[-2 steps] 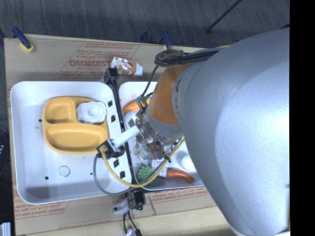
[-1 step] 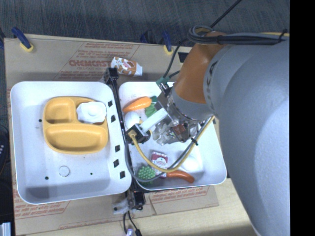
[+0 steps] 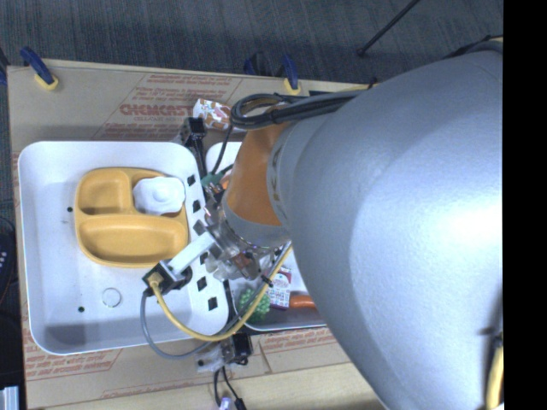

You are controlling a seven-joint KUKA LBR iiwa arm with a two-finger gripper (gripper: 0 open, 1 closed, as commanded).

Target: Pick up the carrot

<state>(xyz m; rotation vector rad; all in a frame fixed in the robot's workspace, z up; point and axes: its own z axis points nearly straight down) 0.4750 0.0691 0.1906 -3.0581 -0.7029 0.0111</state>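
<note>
We see the left bin (image 3: pixel 34 229) holding a yellow divided tray (image 3: pixel 128 220) with a white object (image 3: pixel 161 195); the carrot (image 3: pixel 301 301) lies in the right bin (image 3: pixel 224 154), beneath the arm (image 3: pixel 402 229); the jaws' state we cannot tell

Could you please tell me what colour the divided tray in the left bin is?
The divided tray is yellow, seen best in the camera view.

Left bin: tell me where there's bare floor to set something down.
In the left bin, bare floor runs along the left wall beside the yellow divided tray, and along the front wall below it. The right bin is crowded: the arm covers it, with the carrot just visible at its front.
</note>
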